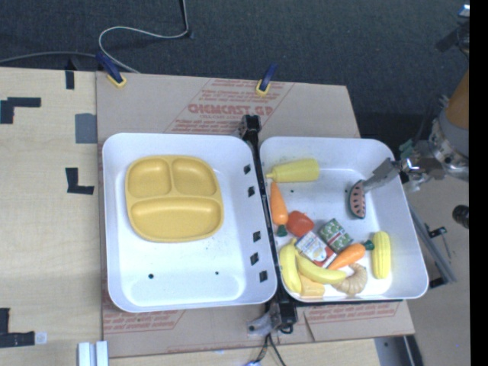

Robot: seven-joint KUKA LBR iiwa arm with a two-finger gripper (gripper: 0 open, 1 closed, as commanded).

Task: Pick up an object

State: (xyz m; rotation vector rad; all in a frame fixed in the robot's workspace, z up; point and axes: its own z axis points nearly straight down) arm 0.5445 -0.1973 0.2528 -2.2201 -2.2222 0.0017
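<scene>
The right bin [396,204] holds several toy foods. A watermelon slice [357,202] lies alone near the bin's right side. At the bin's back left sits a yellow bottle [293,171], with a carrot [278,204] and a red pepper [300,223] just in front of it. A banana [309,268], small packets [322,239], a second carrot [348,256], a corn cob [381,254] and a tan piece [353,280] crowd the front. My gripper [367,187] reaches in from the right at a slant, its tip right at the top of the watermelon slice.
A yellow divided plate [174,197] lies in the left bin [183,280]. A black divider [258,204] runs between the bins. Both stand on a cardboard sheet [221,109]. A cable [145,33] trails across the dark floor behind.
</scene>
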